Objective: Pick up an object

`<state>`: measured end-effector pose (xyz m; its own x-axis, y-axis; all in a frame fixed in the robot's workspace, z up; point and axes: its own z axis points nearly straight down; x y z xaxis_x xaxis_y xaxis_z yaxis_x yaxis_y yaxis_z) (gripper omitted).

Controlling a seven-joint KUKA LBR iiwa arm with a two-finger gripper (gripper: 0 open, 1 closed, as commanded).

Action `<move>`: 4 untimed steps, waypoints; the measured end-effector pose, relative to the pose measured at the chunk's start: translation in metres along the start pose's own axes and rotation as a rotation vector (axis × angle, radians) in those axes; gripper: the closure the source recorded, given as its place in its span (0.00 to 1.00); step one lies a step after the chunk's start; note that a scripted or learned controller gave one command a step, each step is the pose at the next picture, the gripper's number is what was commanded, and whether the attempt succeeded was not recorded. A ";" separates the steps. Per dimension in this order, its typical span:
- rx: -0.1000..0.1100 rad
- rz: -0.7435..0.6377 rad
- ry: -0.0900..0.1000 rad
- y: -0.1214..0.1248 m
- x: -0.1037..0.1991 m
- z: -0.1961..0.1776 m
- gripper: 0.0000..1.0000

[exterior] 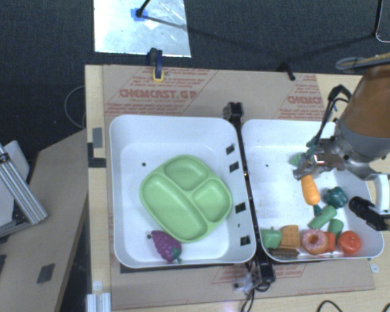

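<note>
Over the right-hand bin (273, 174), near its far right side, the gripper (310, 169) hangs just above an orange toy carrot (310, 190), whose upper end sits right below the metal fingertips; whether the claw is released or clenched I cannot tell, since the wrist and its grey housing hide the gap, and nothing shows the carrot actually between the fingers. My reading is that the task is at the approach-or-grasp step: the arm (377, 109), grey with its orange band, is set over the carrot as the likely target, but no lift is evident. The next move would call for the claw to settle squarely around the carrot's body and close firmly before rising, because the piece looks smooth, rounded and tapered, so it could slip or roll out sideways. The carrot itself is a short, glossy orange plastic piece lying slightly aslant on the white floor of the bin, its lower end near a teal toy (335, 197) and a green vegetable piece (323, 217). Along the bin's near edge lie a pink doughnut (312, 240), a red tomato (348, 241), an orange block (289, 235) and a green piece (270, 238). The left bin (127, 174) holds a green divided plate (186, 198) with purple grapes (165, 244) beside it
</note>
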<state>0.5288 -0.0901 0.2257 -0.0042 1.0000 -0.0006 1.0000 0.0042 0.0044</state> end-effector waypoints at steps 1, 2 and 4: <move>0.005 -0.004 0.003 -0.019 0.045 0.011 1.00; 0.005 -0.003 0.002 -0.038 0.070 0.010 1.00; 0.004 -0.002 0.002 -0.042 0.075 0.002 1.00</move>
<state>0.4863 -0.0148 0.2230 -0.0065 1.0000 0.0012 1.0000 0.0065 0.0003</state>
